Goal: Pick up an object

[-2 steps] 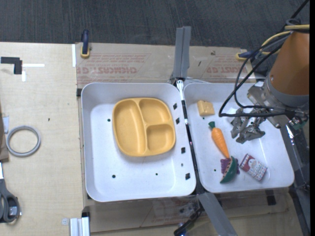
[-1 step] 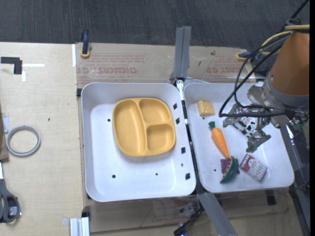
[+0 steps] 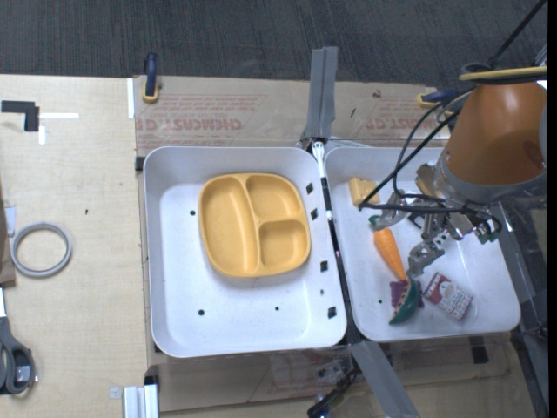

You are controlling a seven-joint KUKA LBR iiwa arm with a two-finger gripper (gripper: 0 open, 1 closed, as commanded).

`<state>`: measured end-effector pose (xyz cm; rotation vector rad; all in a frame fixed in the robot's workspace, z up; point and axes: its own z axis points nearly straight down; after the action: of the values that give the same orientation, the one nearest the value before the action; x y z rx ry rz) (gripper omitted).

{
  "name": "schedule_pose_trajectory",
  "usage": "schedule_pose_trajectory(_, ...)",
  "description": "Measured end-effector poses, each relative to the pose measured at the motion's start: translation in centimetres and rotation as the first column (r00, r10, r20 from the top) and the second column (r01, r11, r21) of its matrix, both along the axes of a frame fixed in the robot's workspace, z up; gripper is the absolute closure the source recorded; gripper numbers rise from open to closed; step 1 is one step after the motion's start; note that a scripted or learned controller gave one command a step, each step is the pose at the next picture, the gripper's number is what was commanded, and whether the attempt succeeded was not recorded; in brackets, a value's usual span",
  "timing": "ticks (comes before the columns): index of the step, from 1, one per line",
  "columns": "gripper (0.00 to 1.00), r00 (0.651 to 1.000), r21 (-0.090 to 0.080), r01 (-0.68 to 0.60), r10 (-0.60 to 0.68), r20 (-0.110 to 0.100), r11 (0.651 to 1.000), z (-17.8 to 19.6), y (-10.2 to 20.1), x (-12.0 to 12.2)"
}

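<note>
Hovering low over the right bin [image 3: 496, 320], the claw [image 3: 424, 255] sits beside a carrot [image 3: 388, 251], nothing visibly held. Whether it is spread or pressed together cannot be told; next likely comes lowering onto the carrot.

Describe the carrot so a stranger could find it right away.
Look in the right bin, beside the one holding the yellow divided plate. The carrot lies near that bin's left wall, just left of the gripper. It is the only long orange piece there.

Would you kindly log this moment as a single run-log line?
gripper over right bin | nothing seen held | nearby: carrot, red packet | yellow tray in left bin
</note>
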<state>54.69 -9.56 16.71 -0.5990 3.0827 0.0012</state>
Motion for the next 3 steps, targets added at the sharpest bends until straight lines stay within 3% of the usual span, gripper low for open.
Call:
schedule_pose_trajectory(1,0.00,0.805,0.000,0.593,-0.593,0.003,0.805,2.5,0.8,7.1)
schedule_pose_trajectory(2,0.00,0.660,-0.001,0.752,-0.752,0.000,0.660,-3.6,-3.4,2.6)
schedule_pose_trajectory(3,0.00,0.745,0.000,0.667,-0.667,0.003,0.745,-2.9,-1.0,6.0)
